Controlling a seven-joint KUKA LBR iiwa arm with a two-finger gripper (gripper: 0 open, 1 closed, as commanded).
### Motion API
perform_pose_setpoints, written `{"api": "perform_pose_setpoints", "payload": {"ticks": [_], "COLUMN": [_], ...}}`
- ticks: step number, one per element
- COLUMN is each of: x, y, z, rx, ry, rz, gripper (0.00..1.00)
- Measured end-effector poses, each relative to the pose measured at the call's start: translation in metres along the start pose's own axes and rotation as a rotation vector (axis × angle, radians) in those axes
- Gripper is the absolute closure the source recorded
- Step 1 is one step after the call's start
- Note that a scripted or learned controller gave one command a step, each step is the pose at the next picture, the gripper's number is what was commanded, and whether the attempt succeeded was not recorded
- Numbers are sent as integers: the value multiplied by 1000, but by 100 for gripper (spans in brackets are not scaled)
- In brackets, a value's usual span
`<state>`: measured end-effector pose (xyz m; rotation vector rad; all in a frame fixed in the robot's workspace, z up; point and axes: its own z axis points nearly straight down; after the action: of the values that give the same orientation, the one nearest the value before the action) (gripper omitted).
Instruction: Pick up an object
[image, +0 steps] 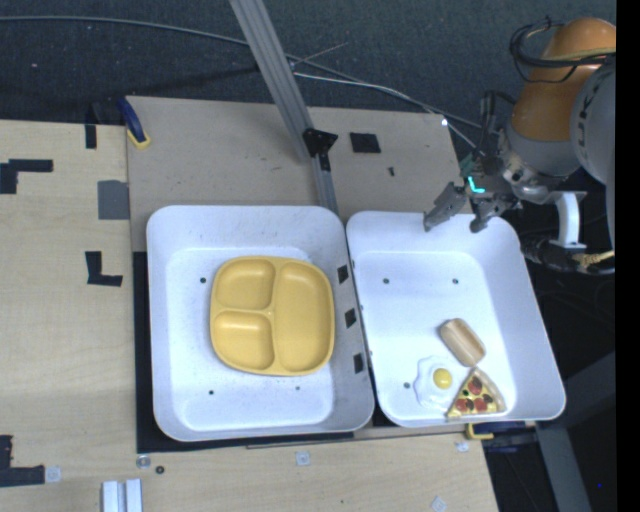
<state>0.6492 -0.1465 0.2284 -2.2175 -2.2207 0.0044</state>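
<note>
Three toy foods lie in the near right corner of the right bin (400, 300): a brown hot-dog bun (462, 341), a fried egg (437, 381) and a pizza slice (477, 394). My gripper (458, 215) hangs over the bin's far rim, well away from the foods. Its two dark fingers are spread apart, open, with nothing between them.
A yellow divided plate (272, 315) rests in the middle of the left bin (180, 300). A grey metal pole (290, 100) slants across the bench behind the bins. Cables trail along the back and beside the arm at the right.
</note>
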Motion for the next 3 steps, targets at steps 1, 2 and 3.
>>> {"api": "perform_pose_setpoints", "payload": {"ticks": [1, 2, 3], "x": [0, 1, -8], "y": [1, 0, 2], "z": [-2, 42, 93], "rx": [-3, 1, 2], "ry": [0, -1, -2], "rz": [0, 0, 0], "gripper": [0, 0, 0]}}
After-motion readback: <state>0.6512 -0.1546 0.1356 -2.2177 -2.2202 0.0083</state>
